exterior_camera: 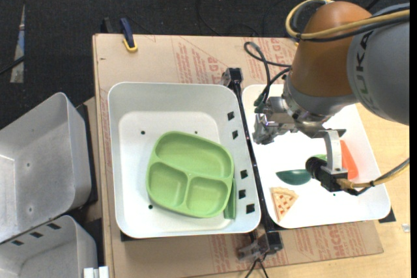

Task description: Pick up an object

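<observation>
We see the green tray [190,174] filling most of the left bin [124,140], open floor along its top edge, right bin [371,205] crowded by the arm [339,68], pizza slice [283,202], green spoon [296,175], orange piece [349,159].

A bench [169,52] of bare board bears two white bins touching side by side: the left bin [124,107] lies beside the gripper [266,130], and the right bin [326,213] lies under it. A yellow-and-blue clamp [128,35] grips the bench's far edge, well away from the gripper.
</observation>
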Robot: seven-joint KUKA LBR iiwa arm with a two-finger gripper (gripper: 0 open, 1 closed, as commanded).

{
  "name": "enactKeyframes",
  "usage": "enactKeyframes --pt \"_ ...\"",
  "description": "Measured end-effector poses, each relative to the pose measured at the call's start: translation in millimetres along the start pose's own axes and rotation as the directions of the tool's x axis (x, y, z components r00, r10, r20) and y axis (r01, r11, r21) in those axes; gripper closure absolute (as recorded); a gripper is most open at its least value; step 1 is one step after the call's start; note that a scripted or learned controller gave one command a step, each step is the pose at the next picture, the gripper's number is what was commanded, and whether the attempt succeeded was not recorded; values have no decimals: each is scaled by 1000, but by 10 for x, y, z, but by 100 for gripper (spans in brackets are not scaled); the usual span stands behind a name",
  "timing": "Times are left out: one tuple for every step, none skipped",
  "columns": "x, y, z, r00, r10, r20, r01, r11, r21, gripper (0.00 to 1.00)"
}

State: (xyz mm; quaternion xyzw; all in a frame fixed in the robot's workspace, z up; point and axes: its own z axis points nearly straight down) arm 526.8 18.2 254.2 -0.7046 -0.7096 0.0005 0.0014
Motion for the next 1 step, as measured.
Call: enactKeyframes --pt "622 -169 65 1000 -2 -1 2 1000 0 100"
